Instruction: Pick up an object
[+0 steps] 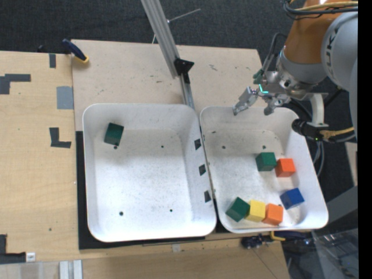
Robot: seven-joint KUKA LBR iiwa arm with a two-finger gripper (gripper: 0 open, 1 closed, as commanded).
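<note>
My gripper (256, 104) hangs above the far edge of the right bin (232, 127), open, with nothing between its fingers. In that bin lie a green cube (266, 161) and an orange cube (285, 167) side by side, a blue cube (292, 198) nearer the front, and a row of green (238, 208), yellow (256, 210) and orange (273, 214) cubes along the front wall. A dark green cube (114, 133) sits alone in the left bin (145, 173), near its far left corner.
A slanted metal rail (165, 34) runs down to the gap between the bins. A blue-and-yellow tool (75, 50) lies on the bench at the far left. Cables (317, 132) hang at the right of the right bin.
</note>
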